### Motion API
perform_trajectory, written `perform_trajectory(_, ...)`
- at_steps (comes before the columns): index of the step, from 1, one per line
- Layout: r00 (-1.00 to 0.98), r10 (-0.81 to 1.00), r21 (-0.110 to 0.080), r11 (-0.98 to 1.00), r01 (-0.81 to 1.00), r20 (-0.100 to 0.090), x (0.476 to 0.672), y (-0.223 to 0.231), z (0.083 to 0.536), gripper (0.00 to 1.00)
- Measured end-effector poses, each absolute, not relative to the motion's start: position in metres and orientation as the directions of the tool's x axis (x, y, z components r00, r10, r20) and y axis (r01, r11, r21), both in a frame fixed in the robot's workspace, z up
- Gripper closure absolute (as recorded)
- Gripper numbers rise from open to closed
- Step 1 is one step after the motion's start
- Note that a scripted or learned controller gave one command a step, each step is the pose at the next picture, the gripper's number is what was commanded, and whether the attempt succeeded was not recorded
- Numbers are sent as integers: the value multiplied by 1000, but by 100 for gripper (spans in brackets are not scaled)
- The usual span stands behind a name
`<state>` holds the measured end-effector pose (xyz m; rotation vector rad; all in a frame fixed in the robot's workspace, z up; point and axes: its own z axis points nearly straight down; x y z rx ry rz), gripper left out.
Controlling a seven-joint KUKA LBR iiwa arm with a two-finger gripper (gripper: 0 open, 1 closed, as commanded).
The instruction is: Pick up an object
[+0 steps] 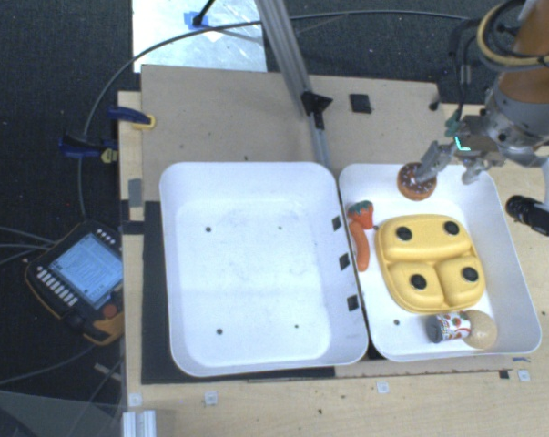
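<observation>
The arm (529, 62), grey with an orange band, reaches in over the table's (228, 107) far right corner. Its end effector (456, 165) hangs above the far end of the right bin (520, 289), with two fingers spread apart: one finger (431, 162) slants down toward a small round brown object (416, 181), the other (474, 169) sits well to the right of it. Nothing lies between the fingers, so the end effector is released and holds nothing.

The brown round object rests near the far edge of the right bin, just beside the left fingertip; whether they touch cannot be told. An orange carrot-like toy (360, 235) lies along the bin's left wall, its length running from far to near. A yellow moulded piece (432, 260) with four dark dots sits in the middle of the bin. Near the bin's near edge lie a small printed can (448, 327) on its side and a beige rounded object (480, 330), touching one another.

The left bin (247, 271) sits just beside the right one. A handheld control pendant (78, 276) rests off the table's left edge.
</observation>
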<state>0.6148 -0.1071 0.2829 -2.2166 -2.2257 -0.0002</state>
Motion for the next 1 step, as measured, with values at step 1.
perform_trajectory(1,-4,1000,2,4,1000,0,615,-107,284,0)
